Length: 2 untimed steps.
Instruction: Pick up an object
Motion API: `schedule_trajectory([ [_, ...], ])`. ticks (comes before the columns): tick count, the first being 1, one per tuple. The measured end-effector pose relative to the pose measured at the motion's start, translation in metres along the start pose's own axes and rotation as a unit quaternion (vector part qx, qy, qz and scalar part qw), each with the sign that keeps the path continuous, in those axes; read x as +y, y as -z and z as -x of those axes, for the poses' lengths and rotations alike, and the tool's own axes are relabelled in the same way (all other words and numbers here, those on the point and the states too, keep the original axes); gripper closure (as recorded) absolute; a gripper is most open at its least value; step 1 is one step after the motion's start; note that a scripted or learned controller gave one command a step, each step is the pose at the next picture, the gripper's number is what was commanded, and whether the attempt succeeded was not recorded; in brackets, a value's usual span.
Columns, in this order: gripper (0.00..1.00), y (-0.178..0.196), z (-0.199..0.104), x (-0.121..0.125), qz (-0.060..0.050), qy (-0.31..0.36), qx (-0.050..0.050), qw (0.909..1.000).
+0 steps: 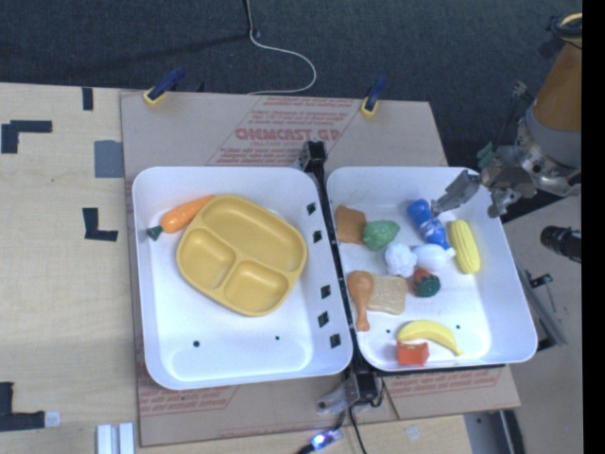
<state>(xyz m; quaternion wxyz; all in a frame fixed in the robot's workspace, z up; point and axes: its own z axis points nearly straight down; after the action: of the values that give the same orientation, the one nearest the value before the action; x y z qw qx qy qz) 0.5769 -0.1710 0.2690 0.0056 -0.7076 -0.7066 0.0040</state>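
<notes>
Camera view: two white bins are seen side by side. The left bin holds a yellow divided plate with a carrot touching its upper-left edge. The right bin is crowded: blue bottle, corn cob, green lump, white ball, drumstick, toast slice, banana, red block. The gripper is seen at the right bin's upper-right rim, just beside the bottle and corn; nothing is seen held. Finger spacing cannot be told at this angle. No object has been lifted yet. Risks, as judged: the bottle, corn and ball lie touching or nearly so, so two items could be caught or a neighbour knocked aside; the bin wall is close, so a finger could be fouled on the rim.
</notes>
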Motion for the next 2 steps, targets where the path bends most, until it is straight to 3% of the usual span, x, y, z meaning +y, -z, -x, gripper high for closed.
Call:
schedule_trajectory([
  [1, 0.00, 0.006, 0.000, 0.002, 0.005, 0.002, -0.001, 1.0000],
  [2, 0.00, -0.056, 0.008, -0.001, 0.002, 0.001, -0.001, 1.0000],
])
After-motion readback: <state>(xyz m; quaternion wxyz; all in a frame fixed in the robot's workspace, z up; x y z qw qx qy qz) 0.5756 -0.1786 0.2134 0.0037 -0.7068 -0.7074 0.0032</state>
